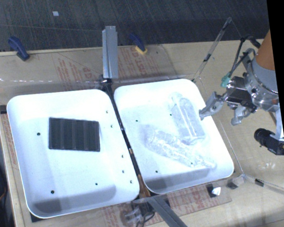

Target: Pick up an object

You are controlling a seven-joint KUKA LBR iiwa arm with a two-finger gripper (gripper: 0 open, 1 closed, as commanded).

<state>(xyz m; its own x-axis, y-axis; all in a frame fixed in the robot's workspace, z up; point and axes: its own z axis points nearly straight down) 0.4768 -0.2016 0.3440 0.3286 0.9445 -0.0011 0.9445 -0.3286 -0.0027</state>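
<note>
Bottles, two clear plastic ones, lie in the right bin (221,163). One bottle (186,119) sits toward the bin's far right corner, lying roughly lengthwise front to back, cap end pointing to the far edge. The second bottle (173,147) lies slantwise below it, running from the middle of the bin down toward the near right corner, and the two look like they touch or overlap where they meet. Both are see-through and crinkly, so they nearly melt into the white floor and their outlines are hard to trace.

The gripper (223,110) sits just outside the right bin's right edge, with one finger (209,106) reaching over the rim, near the upper bottle but apart from it. The other finger hangs further right, so the two are spread apart with nothing between them. The right rim of the bin lies between the gripper and the bottles.

Over in the left bin (24,167), a flat dark pad (74,134), rectangular with ridged stripes, lies tilted near the far left part of the floor, well apart from everything else. Both bins are shallow, glossy white with rounded corners, side by side on a wood bench (278,201) with blue clamps (19,48) along its far edge.
</note>
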